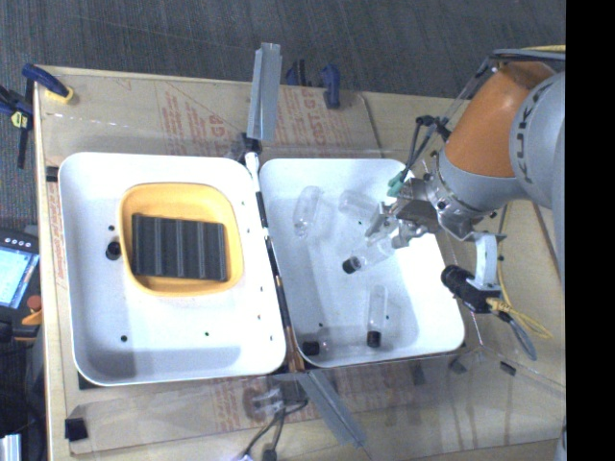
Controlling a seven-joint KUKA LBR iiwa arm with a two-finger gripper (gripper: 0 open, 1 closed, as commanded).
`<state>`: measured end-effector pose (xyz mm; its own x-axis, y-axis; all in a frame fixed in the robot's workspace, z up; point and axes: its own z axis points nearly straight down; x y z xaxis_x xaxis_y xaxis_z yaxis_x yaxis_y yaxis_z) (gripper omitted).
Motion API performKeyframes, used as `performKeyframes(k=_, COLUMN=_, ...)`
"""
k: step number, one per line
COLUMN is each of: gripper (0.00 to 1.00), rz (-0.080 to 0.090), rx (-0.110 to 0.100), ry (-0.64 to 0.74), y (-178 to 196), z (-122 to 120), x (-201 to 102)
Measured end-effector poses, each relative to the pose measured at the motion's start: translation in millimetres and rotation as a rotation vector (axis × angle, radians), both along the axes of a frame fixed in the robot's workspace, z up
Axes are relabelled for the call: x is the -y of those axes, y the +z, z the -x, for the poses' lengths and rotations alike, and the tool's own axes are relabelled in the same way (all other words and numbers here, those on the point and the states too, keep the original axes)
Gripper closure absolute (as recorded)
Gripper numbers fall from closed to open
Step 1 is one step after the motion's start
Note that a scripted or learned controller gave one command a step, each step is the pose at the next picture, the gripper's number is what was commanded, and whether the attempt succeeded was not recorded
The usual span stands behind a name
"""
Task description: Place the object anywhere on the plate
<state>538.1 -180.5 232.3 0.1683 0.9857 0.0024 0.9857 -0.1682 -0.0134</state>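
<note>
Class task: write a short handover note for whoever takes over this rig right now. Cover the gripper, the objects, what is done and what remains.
Gripper: low in the right bin, at its right side, over a clear bottle; grip on it cannot be judged.
Other clear bottles lie in that bin, one near the front, one towards the back.
Yellow plate sits in the left bin, with a dark ridged insert on it.
Done: nothing placed on the plate.
Left: grasp one bottle, carry it left, set it down.

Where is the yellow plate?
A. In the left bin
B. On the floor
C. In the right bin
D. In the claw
A: the plate sits in the left bin, with a dark ridged block on it, while the claw is over the right bin.
</note>
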Motion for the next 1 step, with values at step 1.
performKeyframes(k=1, gripper=1.00, rz=0.002, rx=0.009, ry=0.142, y=-13.6, z=-11.4, x=-44.8)
